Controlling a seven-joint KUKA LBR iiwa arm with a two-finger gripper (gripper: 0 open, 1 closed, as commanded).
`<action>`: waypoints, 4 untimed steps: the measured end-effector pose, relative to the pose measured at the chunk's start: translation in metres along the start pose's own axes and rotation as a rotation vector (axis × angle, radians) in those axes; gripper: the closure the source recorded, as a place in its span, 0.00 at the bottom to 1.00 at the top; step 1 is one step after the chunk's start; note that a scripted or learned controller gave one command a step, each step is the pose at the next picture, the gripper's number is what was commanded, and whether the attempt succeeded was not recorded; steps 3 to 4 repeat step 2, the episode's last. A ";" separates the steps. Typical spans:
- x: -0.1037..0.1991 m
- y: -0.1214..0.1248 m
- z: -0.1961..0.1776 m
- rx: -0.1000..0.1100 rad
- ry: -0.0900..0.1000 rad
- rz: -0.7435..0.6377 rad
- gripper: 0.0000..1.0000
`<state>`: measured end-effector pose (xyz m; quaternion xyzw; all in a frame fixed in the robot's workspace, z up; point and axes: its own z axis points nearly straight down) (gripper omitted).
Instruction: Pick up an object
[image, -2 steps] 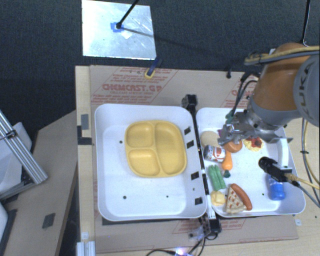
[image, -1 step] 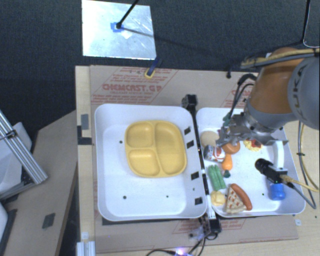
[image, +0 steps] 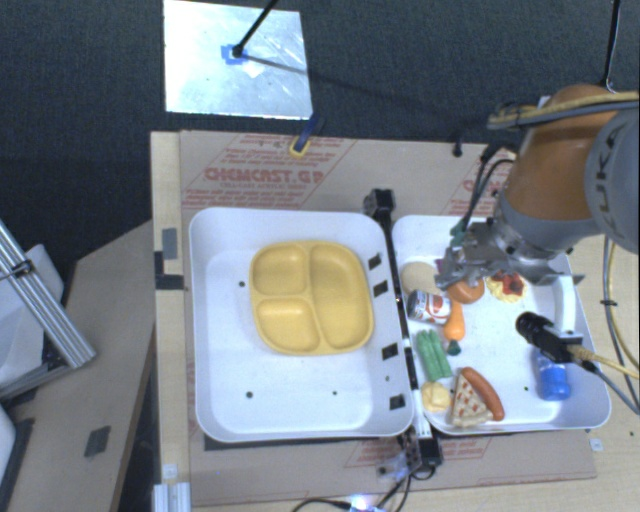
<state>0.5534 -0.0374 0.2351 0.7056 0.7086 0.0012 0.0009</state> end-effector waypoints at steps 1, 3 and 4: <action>-0.006 0.000 0.002 0.001 0.000 0.002 1.00; 0.000 0.000 0.001 0.001 0.000 -0.001 1.00; 0.000 0.000 0.001 0.001 0.000 -0.001 1.00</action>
